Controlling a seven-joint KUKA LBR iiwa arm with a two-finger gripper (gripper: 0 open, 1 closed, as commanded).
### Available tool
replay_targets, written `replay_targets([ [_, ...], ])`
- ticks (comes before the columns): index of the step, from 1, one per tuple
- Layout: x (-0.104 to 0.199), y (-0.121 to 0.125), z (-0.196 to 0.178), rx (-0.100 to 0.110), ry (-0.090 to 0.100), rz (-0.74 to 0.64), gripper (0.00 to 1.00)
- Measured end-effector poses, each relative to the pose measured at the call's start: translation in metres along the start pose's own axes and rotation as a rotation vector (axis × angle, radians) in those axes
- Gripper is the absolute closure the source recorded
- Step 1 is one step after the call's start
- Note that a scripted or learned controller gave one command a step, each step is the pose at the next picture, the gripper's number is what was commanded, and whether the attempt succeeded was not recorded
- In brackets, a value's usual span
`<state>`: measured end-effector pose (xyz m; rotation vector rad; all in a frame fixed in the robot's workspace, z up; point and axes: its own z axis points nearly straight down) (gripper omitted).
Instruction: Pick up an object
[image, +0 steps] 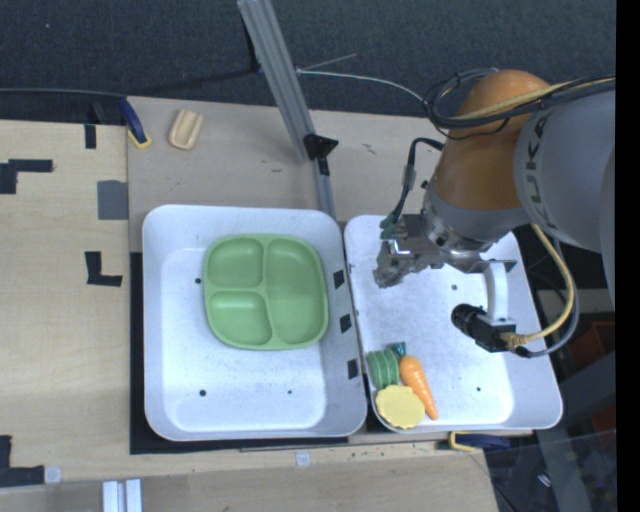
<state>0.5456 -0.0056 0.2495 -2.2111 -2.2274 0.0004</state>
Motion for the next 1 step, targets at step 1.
replay_targets([
  [1,0.0510,-0.0116,0.0176,0.002,-0.001,0.001,1.00],
])
